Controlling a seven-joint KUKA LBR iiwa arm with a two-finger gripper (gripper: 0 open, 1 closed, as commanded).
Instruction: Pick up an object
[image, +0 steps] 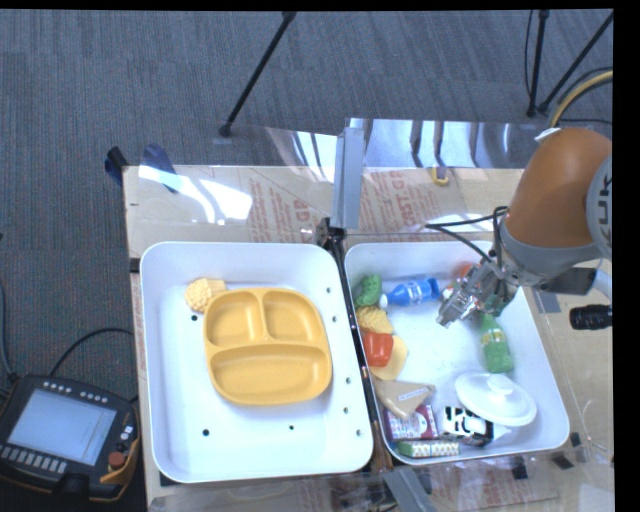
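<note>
Objects for picking lie crowded in the right bin (552, 372), and the claw (458, 306) hangs over that bin's upper middle, above bare white floor; I cannot tell from this angle whether it grips anything or not. Just left of the claw lies a blue bottle (412, 292) on its side, with a green toy (369, 290) near the bin's left wall beyond it. Just right of the claw and a little below, a green bottle (496, 346) lies close to the right wall. Along the left wall, under the green toy, sit a yellow piece (374, 319), a red-orange piece (378, 347) and a pale yellow wedge (401, 396). A white lidded dish (495, 398) rests in the lower right part of the bin, with a dark printed packet (466, 424) touching its lower left edge and a red-and-white packet (415, 424) beside that.

The left bin (170, 400) holds a yellow divided plate (267, 345) near its middle, and a small yellow corn-like toy (203, 293) touching the plate's upper left corner. Both bins sit on a surface (200, 200) covered in printed cardboard. The grey arm with its orange band (562, 195) reaches in from the right. A black tablet-like controller (62, 430) lies on the floor at lower left
</note>
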